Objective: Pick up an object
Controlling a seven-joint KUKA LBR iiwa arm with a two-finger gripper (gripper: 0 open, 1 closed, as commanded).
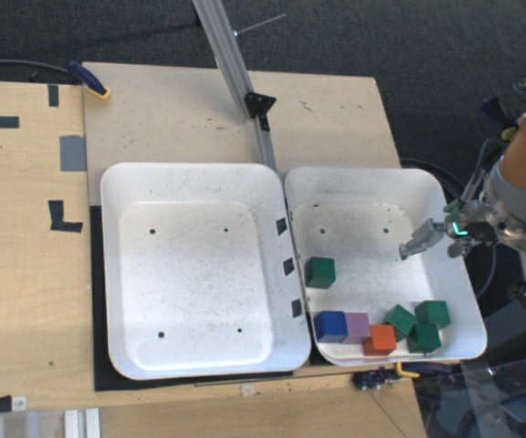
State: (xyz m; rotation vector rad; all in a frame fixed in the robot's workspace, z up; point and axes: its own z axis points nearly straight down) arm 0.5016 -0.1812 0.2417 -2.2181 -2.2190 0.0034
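Bench [199, 117] first, operator: it carries two white bins side by side, and you can see straight away that nothing has been lifted yet. Left bin [112, 245] is bare white floor. Right bin [354, 179] has all the candidates, so your work is over there.

Arm [519, 167] comes in from the right and sits over the right bin's right rim, partway along it. Much of it is cut off at the frame edge, so you get the wrist and little more. Gripper [423, 240] pokes out to the left over the bin floor, well apart from every block. I read one grey finger angled down and left; whether the fingers stand apart or together I cannot tell from this slant. Nothing sits between them that I can see, so call the pick not yet started.

Now the blocks, all resting on the bin floor. Lone green block [320, 271] stands near the bin's left wall, by itself, with room around it; I judge that your easiest target. Along the near wall the rest crowd together: blue block [331, 326], purple block [357, 325] touching it, orange block [382, 338] just beside that, then three green blocks [420, 324] bunched at the near right corner.

What's left for you: move across, descend, close, lift. That's everything.
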